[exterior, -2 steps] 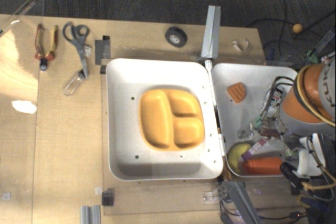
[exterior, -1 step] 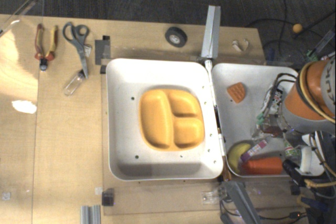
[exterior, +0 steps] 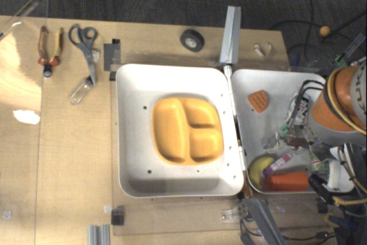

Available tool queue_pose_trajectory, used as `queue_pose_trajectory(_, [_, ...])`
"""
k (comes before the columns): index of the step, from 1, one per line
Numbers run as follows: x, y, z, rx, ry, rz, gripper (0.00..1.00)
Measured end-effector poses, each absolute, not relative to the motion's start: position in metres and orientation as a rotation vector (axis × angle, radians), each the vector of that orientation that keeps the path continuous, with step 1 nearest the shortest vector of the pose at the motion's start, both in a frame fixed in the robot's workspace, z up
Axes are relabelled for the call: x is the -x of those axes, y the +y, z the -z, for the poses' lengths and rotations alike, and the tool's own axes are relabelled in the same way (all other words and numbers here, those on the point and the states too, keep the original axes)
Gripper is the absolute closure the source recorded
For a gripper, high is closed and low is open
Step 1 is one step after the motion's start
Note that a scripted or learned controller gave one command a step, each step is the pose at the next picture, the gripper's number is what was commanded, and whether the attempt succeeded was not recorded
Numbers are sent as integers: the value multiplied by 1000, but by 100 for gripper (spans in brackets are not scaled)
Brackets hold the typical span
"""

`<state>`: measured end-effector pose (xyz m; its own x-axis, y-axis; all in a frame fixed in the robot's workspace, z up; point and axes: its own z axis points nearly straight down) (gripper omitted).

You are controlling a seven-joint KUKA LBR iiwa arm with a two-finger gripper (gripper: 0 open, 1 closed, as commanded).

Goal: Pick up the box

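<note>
A small purple-and-white box [exterior: 280, 163] lies slantwise near the front of the right bin [exterior: 269, 80]. It rests between a yellow-green round fruit [exterior: 261, 168] and a red-orange object [exterior: 287, 181]. My gripper [exterior: 289, 132] hangs low in the right bin, just above and right of the box. Cables and the grey wrist hide much of it. Nothing can be seen held in it.
An orange waffle-like piece [exterior: 258, 101] lies at the back of the right bin. The left bin [exterior: 132, 123] holds a yellow three-compartment tray [exterior: 187, 129]. Scissors [exterior: 87, 49], pliers [exterior: 49, 49] and a tape roll [exterior: 192, 40] lie on the bench behind it.
</note>
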<state>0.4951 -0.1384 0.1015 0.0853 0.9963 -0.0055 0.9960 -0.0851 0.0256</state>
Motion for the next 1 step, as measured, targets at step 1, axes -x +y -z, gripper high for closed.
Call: queue_pose_trajectory(1, [-491, -122, -90, -2213, 2206, -10, 0])
